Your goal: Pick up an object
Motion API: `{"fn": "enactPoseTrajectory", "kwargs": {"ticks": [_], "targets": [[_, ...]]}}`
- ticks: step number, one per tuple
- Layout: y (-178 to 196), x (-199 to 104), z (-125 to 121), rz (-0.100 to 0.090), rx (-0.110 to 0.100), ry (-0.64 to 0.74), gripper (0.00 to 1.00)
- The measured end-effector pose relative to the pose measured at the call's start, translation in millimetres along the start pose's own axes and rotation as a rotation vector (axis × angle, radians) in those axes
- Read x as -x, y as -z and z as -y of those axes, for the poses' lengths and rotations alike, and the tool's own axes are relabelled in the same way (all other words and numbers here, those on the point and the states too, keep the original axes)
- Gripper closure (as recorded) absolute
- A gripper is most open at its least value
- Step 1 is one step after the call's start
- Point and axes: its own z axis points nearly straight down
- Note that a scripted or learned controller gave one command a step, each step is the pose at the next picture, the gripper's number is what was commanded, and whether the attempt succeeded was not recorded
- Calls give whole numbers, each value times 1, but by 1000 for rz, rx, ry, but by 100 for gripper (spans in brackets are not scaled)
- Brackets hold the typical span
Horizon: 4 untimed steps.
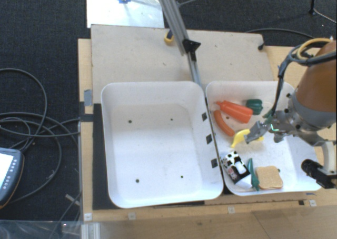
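While the claw [258, 131] hovers low in the right bin [300, 172], right beside the yellow toy [240, 138], I can't tell its grip. It looks mid-approach; next it needs to settle squarely over the toy.

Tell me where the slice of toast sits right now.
The toast slice lies in the right bin, near its front edge, just right of a green item and the black-and-white toy. The gripper hovers farther back, over the yellow banana.
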Motion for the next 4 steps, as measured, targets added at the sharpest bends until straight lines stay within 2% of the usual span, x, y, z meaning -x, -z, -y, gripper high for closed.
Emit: {"fn": "enactPoseTrajectory", "kwargs": {"ticks": [1,2,3,4], "targets": [[2,0,-1,1,5,-3,0],[-56,-5,6,0,-2,-4,0],[-116,-7,1,-1,2,-4,0],[-127,-8,-5,0,17,0,0]]}}
